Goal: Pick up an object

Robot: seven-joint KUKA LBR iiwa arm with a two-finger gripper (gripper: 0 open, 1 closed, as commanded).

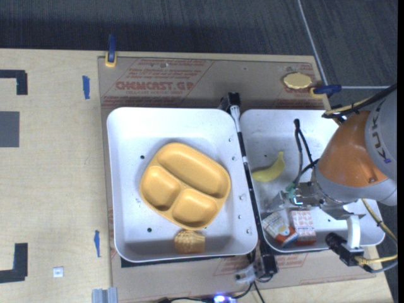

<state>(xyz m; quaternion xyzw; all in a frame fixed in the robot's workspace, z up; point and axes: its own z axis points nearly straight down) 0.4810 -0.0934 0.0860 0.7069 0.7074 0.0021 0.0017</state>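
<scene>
Arm: the grey arm with the orange band [353,160] is reaching in from the right and hanging over the right bin.
End effector: the end effector [302,197] is sitting low in the right bin under the wrist; its state cannot be told from this view.
Counter: the pale wooden counter [50,169] is carrying 2 bins side by side on a brown cardboard sheet [164,81].
Left bin: the shallow white left bin [126,131] is holding a yellow 3-compartment plastic tray [184,183], lying tilted near the middle.
Near edge of left bin: a small tan woven ball-like object [189,240] is resting just beside the tray's lower corner.
Right bin: the shallow white right bin [265,131] is holding a yellow banana [270,169] near its left wall.
Packages: a small red-and-white printed package [303,225] and a white-and-orange carton [279,227] are lying side by side at the bin's near edge, just below the end effector.
Cardboard top right: a round tan disc [297,81] is lying there.
</scene>
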